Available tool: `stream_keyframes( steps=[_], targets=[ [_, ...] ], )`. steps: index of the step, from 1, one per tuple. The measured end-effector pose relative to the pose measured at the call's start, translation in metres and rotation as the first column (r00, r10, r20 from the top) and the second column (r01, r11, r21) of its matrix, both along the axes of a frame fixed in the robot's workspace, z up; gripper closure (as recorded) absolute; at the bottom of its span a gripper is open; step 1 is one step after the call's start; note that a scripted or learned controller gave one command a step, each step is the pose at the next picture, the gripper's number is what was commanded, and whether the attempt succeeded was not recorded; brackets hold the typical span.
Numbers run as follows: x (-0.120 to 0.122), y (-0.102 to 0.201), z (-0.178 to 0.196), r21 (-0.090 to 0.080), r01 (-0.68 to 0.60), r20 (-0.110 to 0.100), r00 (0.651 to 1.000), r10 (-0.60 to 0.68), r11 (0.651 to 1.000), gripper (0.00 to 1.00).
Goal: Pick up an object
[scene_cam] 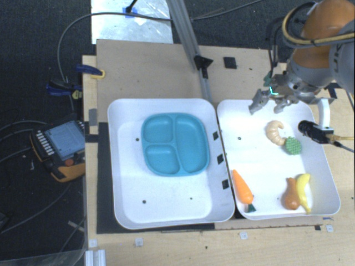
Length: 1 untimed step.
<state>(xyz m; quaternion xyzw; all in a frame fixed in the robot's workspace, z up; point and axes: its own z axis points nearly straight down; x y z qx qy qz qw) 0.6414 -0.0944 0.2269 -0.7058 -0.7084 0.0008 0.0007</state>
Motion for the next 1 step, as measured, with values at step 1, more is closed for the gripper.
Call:
stream_keyframes(
  steps=[1],
  targets=[
    [0.001,0.0001,0.002,0.0,-0.001,0.004,1.0,0.001,1.0,0.0]
  ],
)
